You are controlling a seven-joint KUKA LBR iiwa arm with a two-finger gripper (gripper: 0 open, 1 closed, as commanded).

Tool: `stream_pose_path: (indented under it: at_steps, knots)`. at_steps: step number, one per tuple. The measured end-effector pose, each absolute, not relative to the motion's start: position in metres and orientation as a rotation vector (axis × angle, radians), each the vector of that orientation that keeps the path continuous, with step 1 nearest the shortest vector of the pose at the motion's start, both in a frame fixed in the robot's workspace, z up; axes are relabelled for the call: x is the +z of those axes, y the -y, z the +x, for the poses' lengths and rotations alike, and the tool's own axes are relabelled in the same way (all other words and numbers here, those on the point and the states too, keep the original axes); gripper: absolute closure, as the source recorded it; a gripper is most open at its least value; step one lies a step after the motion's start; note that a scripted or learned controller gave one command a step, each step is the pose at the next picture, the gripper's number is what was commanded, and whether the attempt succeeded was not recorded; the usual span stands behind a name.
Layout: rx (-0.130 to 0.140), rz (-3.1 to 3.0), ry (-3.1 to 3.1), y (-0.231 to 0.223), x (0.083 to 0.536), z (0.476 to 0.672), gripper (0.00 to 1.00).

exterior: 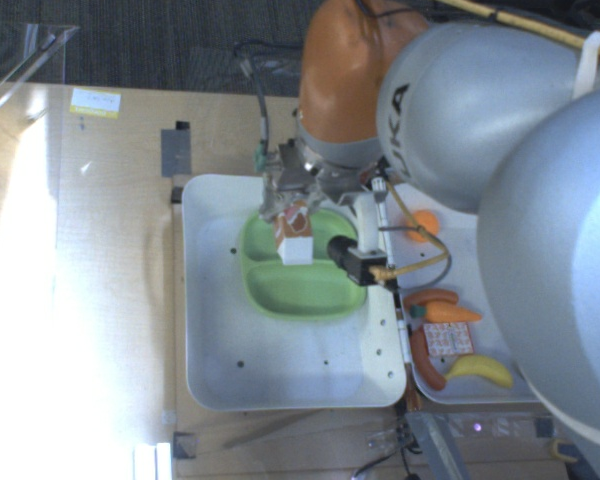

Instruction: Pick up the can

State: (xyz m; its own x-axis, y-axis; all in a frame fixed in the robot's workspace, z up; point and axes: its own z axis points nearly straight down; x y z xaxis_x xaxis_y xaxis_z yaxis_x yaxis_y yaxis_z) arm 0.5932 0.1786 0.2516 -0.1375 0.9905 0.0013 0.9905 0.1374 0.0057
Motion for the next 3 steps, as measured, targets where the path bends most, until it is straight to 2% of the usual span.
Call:
stream_pose_path:
  at_steps: [1,2,3]
  knots:
    - [0.006,2.055,-2.372,-0.121,0.262,0.553,1.00]
    - [0.005,2.031,-2.392,-0.097,0.241,0.586,1.00]
    - [0.005,2.045,-2.380,-0.148,0.240,0.669,1.00]
